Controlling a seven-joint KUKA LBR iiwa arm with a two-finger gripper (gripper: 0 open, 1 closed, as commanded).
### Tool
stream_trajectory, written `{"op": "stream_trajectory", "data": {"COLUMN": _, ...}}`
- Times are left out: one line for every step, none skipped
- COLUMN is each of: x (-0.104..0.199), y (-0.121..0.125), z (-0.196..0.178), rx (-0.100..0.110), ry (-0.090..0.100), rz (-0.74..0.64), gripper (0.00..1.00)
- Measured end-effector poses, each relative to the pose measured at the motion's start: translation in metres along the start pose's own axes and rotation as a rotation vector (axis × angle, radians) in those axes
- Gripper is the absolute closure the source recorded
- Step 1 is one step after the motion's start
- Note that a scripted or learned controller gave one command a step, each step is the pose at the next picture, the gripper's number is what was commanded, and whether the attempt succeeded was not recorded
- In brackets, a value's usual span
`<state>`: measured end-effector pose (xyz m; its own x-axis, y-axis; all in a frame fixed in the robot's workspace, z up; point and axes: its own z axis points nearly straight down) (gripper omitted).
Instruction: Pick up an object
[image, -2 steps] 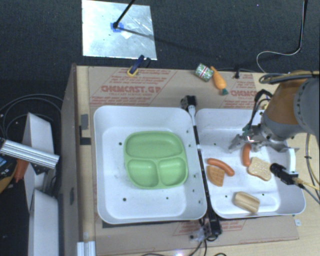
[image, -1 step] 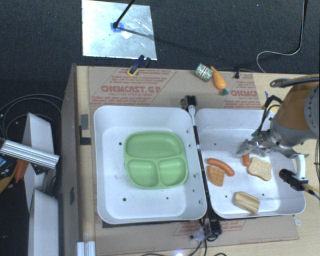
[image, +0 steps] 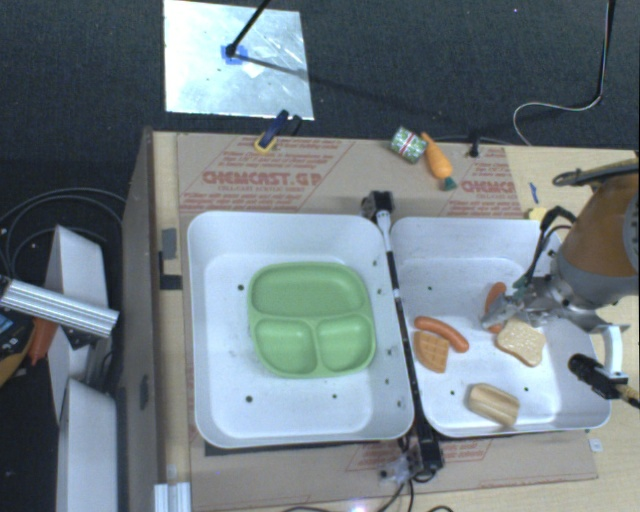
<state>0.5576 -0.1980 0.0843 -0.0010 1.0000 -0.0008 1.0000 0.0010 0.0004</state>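
In the right-hand bin (image: 470, 255), the KUKA arm's gripper (image: 512, 312) sits low over the toy food, its tip beside an orange-red carrot-like piece (image: 495, 299) and just above a slice of toy bread (image: 521, 342); whether its fingers are apart or together cannot be told from this angle. A toy sausage (image: 442, 333) lies to the left of the gripper, touching a waffle-like square (image: 432, 352), and a tan bread roll (image: 493, 403) rests near the bin's front wall. The left bin (image: 215, 300) holds a green divided plate (image: 311, 318). Beyond the bins, a small can (image: 408, 143) and a toy carrot (image: 438, 160) lie on the cardboard (image: 300, 170).
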Motion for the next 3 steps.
{"op": "stream_trajectory", "data": {"x": 0.016, "y": 0.035, "z": 0.0, "rx": -0.001, "ry": 0.001, "rz": -0.003, "gripper": 0.0}}
{"op": "stream_trajectory", "data": {"x": 0.016, "y": 0.036, "z": -0.011, "rx": -0.004, "ry": 0.0, "rz": -0.005, "gripper": 1.0}}
{"op": "stream_trajectory", "data": {"x": 0.041, "y": -0.009, "z": -0.078, "rx": -0.002, "ry": 0.001, "rz": -0.002, "gripper": 1.0}}
